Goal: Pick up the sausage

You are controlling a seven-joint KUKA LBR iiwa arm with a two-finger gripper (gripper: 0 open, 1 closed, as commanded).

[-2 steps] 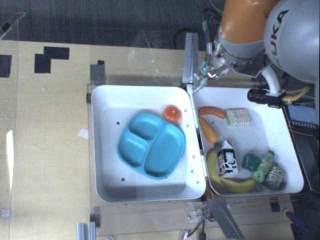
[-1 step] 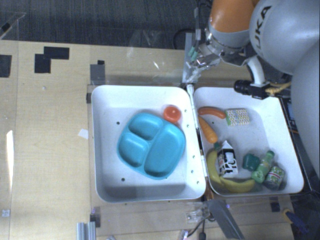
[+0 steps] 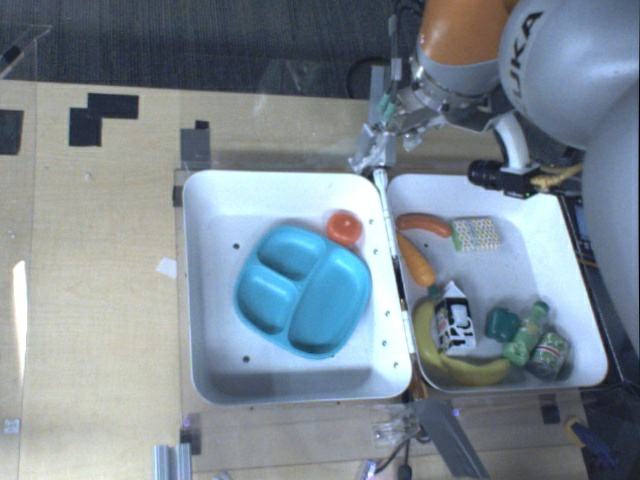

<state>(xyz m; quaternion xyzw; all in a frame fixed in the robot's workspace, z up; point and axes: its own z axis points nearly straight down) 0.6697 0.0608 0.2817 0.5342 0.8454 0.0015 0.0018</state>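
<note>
One reddish-brown sausage (image 3: pixel 424 225) lies slightly curved in the right bin (image 3: pixel 585 298)

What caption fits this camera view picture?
Claw hovers above the bins' far edge; reddish-brown sausage lies in the right white bin.

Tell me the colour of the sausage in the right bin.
The sausage is reddish-brown with a glossy skin, seen in the camera view near the bin's far edge.
</note>
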